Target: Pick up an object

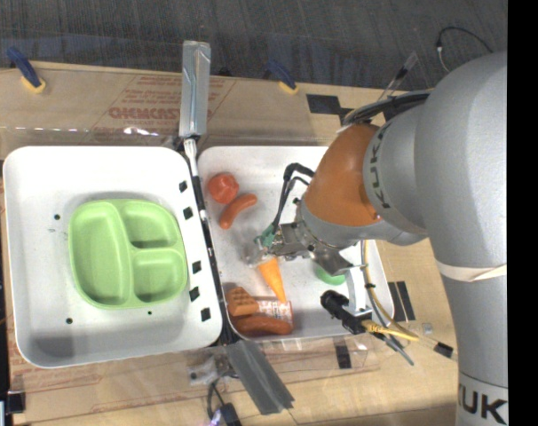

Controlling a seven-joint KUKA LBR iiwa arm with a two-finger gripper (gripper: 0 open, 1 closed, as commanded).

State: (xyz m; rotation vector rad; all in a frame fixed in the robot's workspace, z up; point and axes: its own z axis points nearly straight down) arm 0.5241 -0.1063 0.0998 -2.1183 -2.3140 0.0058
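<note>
My gripper (262,254) hangs low in the right bin (251,162), its tip right at the upper end of an orange carrot (272,279). The arm's orange band and grey wrist cover the bin's right half. A red tomato (222,186) and a red sausage (237,209) lie at the bin's upper left. A brown waffle-like piece (242,302) and a wrapped hot dog (265,319) rest at the bin's front edge. A green object (331,274) peeks out under the wrist.
The left bin (29,238) holds a green divided plate (127,253). A metal divider bar (194,87) runs between the bins at the back. Cables and a black fitting (340,309) hang near the right bin's front right corner.
</note>
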